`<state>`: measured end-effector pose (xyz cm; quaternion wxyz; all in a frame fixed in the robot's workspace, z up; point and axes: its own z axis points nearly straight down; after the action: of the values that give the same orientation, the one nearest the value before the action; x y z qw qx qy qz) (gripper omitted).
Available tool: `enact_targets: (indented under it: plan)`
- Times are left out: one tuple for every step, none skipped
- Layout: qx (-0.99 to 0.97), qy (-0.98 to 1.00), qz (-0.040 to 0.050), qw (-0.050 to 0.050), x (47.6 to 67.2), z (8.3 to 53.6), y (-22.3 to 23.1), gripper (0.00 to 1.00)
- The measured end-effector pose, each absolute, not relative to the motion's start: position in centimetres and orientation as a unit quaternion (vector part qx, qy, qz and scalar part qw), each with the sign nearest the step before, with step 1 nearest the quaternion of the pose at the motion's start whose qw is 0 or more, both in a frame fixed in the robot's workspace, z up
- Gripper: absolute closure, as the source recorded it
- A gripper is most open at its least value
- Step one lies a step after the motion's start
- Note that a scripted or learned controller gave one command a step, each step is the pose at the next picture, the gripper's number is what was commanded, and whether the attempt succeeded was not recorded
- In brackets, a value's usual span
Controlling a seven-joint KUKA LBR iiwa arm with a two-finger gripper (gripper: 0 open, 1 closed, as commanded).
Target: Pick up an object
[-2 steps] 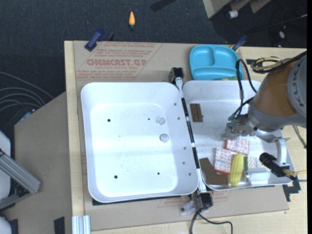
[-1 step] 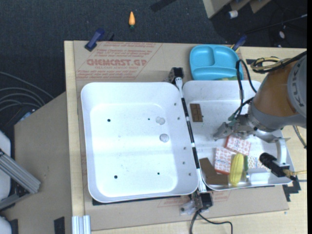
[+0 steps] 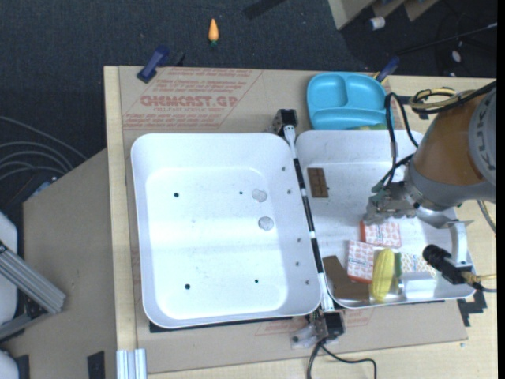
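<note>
- Arm (image 3: pixel 454 144) is reaching in from the right over the right bin (image 3: pixel 347 152), orange band up top, wrist pointing down into the bin.
- Gripper (image 3: pixel 388 206) is sitting low, right at the upper edge of a red-and-white patterned packet (image 3: pixel 382 233); looks like it is lining up on that packet, judging by position only.
- Can't tell if the gripper is open or closed; the tip is too small and blurred against the bin floor. Nothing is visibly being held.
- Candidate objects are all bunching in the near corner of the right bin: second red-and-white packet (image 3: pixel 361 260), yellow corn-like piece (image 3: pixel 383 274) just beside it, brown flat piece (image 3: pixel 341 279) at the near-left corner, a pale item (image 3: pixel 416 264) to the right of the yellow one.
- Clutter is probably collecting there because the bin is sloping or objects are getting pushed that way; tight packing is making a clean grasp harder.
- Small brown card (image 3: pixel 317 183) is lying apart, up near the divider.
- Left bin (image 3: pixel 158 164) is showing just two small round discs (image 3: pixel 263 209) on its floor.
- Blue tray (image 3: pixel 347 99) is resting behind the right bin, outside it, not part of the pick.
- Task stage, my guess: approach/descent, pick not yet done.
</note>
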<state>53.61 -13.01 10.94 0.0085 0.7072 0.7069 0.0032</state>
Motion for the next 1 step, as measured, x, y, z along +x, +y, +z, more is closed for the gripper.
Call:
enact_targets:
  plan:
    - [0.707,0.707,0.0031,0.008,53.6,10.92,-13.0,0.0]
